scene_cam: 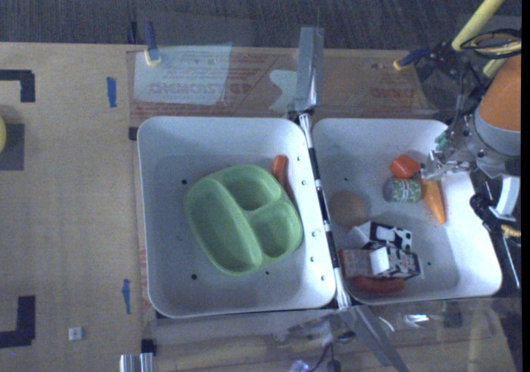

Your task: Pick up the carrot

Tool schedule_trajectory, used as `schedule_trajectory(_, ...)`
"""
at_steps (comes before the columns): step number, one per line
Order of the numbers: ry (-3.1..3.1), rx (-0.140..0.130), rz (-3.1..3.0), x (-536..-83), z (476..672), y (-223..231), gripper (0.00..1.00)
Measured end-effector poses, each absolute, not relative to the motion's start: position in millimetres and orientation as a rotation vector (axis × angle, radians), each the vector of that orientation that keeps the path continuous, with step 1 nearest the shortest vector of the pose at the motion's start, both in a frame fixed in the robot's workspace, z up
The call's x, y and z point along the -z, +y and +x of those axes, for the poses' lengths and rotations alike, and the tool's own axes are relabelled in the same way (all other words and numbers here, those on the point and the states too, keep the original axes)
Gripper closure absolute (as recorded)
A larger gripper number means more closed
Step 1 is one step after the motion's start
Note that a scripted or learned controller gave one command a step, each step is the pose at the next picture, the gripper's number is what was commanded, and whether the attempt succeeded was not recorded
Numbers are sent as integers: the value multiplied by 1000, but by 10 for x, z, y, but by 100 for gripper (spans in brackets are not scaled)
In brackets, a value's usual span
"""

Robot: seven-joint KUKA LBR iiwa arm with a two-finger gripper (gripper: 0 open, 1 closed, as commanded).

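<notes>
A: What is seen on the bench [66, 221], taken from the largest thing down?

B: Two white bins are seen side by side. In the left bin [166, 279] a green divided plate [242, 218] is laid at the centre, and a small orange piece [280, 166] is set at its one o'clock edge.

A: And the right bin [472, 267]?

B: The arm [503, 113] is brought in from three o'clock. A black-and-white carton [391, 239] and a red sausage [379, 283] are found at six o'clock, a brown round thing [349, 208] at nine o'clock, and a green can [403, 190] near the centre with a red-orange ball [404, 166] at its twelve o'clock.

A: Where is the carrot [435, 201] placed?

B: Just at three o'clock of the can, on the bin floor. The jaws [443, 165] are held just above its top end; whether they are apart or together cannot be told.
</notes>
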State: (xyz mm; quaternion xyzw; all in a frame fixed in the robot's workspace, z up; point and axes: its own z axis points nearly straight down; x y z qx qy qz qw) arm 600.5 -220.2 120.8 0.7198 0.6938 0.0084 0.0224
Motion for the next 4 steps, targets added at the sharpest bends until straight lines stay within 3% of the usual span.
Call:
schedule_trajectory(1, 2237, 0, 2208, -1948, 5036, -1884, 100)
schedule_trajectory(2, 2261, 0, 2185, -2146, 4797, -1259, 100)
schedule_trajectory(3, 2260, 0, 2186, -2146, 4796, -1263, 0)
schedule_trajectory(4, 2123, 1, 2313, -1693, 5293, -1984, 0)
